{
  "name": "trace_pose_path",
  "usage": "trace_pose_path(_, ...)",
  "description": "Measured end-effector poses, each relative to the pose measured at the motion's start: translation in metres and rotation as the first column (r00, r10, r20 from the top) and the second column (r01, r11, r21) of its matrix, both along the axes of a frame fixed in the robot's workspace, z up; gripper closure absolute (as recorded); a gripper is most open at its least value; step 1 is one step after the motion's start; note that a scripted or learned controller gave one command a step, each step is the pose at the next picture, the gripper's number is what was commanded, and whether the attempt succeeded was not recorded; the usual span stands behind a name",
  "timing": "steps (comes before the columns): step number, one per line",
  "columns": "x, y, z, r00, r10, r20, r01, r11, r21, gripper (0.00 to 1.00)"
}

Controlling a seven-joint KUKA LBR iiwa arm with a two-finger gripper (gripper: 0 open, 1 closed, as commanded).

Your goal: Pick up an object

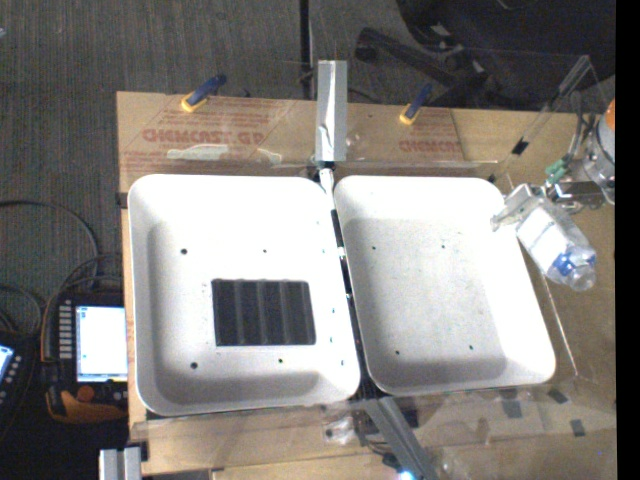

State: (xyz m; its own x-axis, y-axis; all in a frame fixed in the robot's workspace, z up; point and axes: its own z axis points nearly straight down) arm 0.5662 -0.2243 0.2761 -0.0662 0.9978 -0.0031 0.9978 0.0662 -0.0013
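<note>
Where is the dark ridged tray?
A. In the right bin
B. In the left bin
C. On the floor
B: the dark tray lies flat on the floor of the left bin, near its front.

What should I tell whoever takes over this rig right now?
Gripper: over the right bin's right rim; its state is unclear.
Things: a clear bottle with a blue end is right at the gripper, overlapping that rim. A dark ribbed block lies flat in the left bin.
Done: no pickup confirmed.
Left: check whether the bottle is held; if not, try again.
</note>
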Motion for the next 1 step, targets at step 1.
trace_pose_path(1,-0.0117,0.0021,-0.0918,0.980,0.199,0.001,-0.199,0.980,0.004,0.00)
